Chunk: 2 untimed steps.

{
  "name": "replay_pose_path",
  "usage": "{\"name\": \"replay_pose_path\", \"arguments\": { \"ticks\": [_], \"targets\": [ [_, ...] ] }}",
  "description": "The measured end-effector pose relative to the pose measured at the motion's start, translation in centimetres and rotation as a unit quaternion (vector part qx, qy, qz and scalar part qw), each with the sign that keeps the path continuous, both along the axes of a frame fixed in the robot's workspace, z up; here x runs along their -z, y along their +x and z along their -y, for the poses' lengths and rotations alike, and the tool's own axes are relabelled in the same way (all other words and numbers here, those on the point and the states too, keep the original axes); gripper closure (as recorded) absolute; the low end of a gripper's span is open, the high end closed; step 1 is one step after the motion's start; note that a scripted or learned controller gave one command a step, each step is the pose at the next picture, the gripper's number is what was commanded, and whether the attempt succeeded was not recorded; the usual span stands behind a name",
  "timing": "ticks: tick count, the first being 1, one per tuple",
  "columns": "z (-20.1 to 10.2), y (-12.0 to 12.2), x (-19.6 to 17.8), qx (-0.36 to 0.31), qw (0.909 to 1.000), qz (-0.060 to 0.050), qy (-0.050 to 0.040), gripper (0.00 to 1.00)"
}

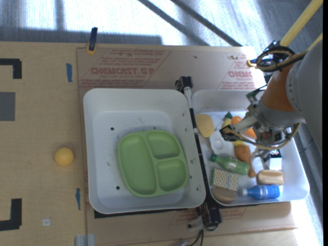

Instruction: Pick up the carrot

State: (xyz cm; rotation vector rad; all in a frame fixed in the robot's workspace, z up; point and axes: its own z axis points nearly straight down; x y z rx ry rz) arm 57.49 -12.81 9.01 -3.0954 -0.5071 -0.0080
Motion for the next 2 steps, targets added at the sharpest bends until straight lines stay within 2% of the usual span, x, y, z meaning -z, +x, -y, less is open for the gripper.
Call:
{"name": "replay_pose_path", "arguments": {
  "ticks": [1,2],
  "targets": [
    [0.0,0.3,-1.1,0.002,1.0000,0.005,-0.0003,1.00],
    [-11.1,1.2,-9.7,0.057,0.9984,0.000,0.0009,1.00]
  ]
}}
